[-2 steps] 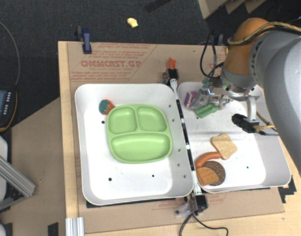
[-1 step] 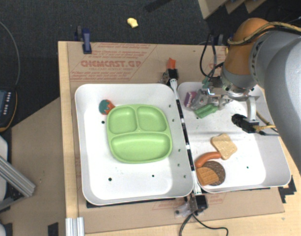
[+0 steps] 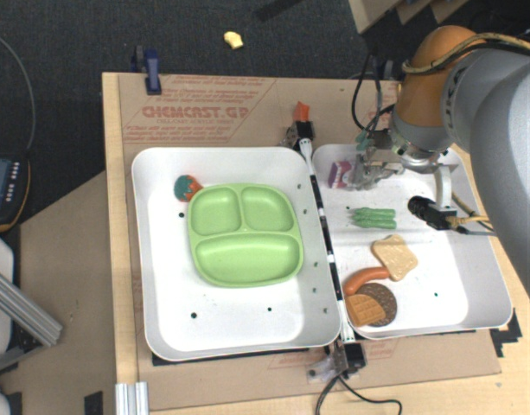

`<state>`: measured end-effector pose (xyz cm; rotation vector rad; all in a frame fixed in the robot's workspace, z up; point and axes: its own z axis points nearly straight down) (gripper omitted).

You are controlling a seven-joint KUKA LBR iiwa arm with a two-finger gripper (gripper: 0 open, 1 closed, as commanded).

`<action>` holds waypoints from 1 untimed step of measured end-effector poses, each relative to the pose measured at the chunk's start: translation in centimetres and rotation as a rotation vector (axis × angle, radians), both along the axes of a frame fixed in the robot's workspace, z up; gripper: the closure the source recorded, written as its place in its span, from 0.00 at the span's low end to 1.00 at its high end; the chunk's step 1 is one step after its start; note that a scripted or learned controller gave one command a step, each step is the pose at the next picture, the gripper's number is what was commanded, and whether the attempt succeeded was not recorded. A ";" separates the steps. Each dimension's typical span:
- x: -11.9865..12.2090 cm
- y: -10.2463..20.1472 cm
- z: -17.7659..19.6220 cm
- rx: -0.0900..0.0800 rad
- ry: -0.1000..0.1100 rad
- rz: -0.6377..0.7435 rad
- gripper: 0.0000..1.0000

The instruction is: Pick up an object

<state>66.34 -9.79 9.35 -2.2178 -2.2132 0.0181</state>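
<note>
Pincer (image 3: pixel 366 171) first: it hangs at the upper left of the right bin (image 3: pixel 481 305), pointing down at the bin floor. From this slanted overhead camera I cannot tell whether it is wide or narrow, and I see nothing gripped in it. Just beside it, toward the frame's left, a small purple piece (image 3: pixel 336 175) lies close to the bin wall. That looks the likeliest target, though the wall may crowd a grasp. Lower in the frame lies a bundle of green beans (image 3: pixel 371 218) on its own. Below that, a bread slice (image 3: pixel 394 257), a sausage (image 3: pixel 365 277) and a brown cookie (image 3: pixel 373 304) are crowded close together, so they look harder to take singly. The left bin (image 3: pixel 161 301) holds a green divided plate (image 3: pixel 245 233) at its middle, with a small red and green ball (image 3: pixel 187 188) at the plate's upper left corner. Both are well apart from the arm.
</note>
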 end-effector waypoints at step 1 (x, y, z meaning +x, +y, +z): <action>-0.3 -0.6 -0.1 -0.008 0.011 -0.003 0.00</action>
